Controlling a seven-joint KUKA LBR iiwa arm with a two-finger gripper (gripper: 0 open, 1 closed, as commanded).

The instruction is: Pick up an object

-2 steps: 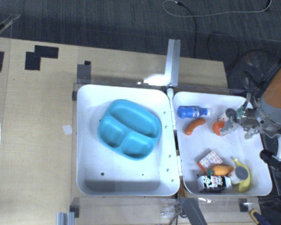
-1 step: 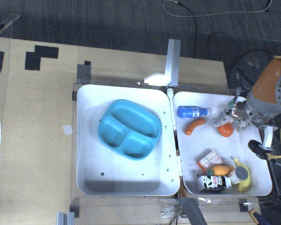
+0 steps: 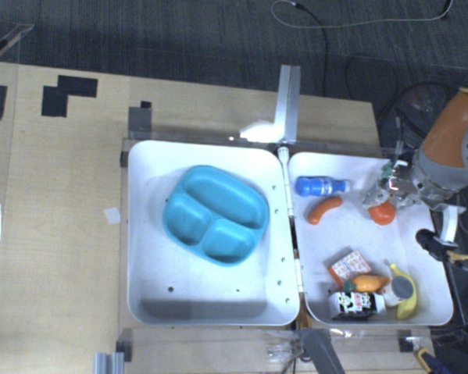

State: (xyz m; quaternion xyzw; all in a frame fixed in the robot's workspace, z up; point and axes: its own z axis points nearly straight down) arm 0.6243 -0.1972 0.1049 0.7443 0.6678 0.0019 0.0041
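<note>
Small round orange-red plastic ball [image 3: 382, 214], at the gripper's [image 3: 390, 200] six o'clock, looks light, slick; pinch across its middle. Jaw state: cannot tell.

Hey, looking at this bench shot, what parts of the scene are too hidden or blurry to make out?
- Gripper: its tips merge with the small orange-red object in the camera view; grip unclear.
- Arm: cut off by the right edge.
- Clutter at the right bin's near corner: the black-and-white item and patterned packet are too small to identify.
</note>
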